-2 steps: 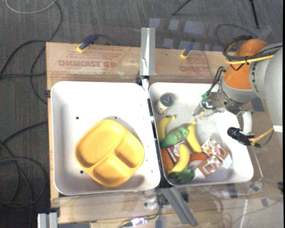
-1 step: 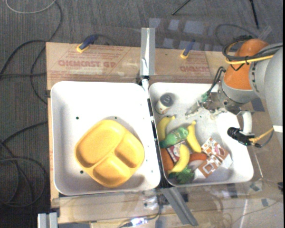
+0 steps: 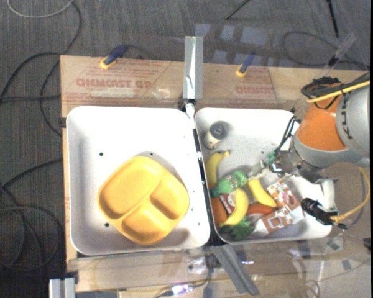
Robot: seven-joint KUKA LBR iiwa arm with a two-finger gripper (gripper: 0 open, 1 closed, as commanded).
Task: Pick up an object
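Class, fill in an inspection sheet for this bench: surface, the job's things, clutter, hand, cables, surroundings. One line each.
Surface: two white bins, left bin and right bin, on a cardboard-covered bench.
Job's things: bananas, a carton, a grey disc and green toys crowd the right bin; a yellow divided tray lies in the left bin.
Clutter: nothing seen.
Hand: hand low over the right bin's pile; fingers unclear.
Cables: several loop on the floor.
Surroundings: grey carpet.

arm cut off right, carrot half-buried
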